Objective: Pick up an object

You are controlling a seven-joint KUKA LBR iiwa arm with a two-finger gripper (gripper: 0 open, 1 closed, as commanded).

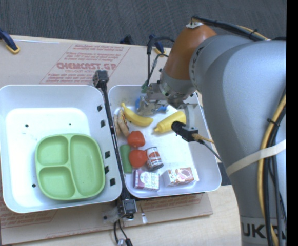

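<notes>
Gripper [150, 104] is low at the far end of the right bin [210, 174], directly over the far tip of the banana [137, 118]. The wrist hardware hides its tips, so I cannot tell how wide it stands, or whether it touches the fruit.

Judgement: this is the descent or grasp step of the pick, with the banana the likeliest target. Next move calls for a close on something, then a straight lift clear of the bin wall.

Just right of the banana lies a yellow mustard bottle [170, 122]. Nearer: two tomatoes [137, 148], a small can [154, 158], a green piece [124, 157], two flat packets [165, 178]. The left bin [15, 106] holds a green divided plate [70, 166].
</notes>
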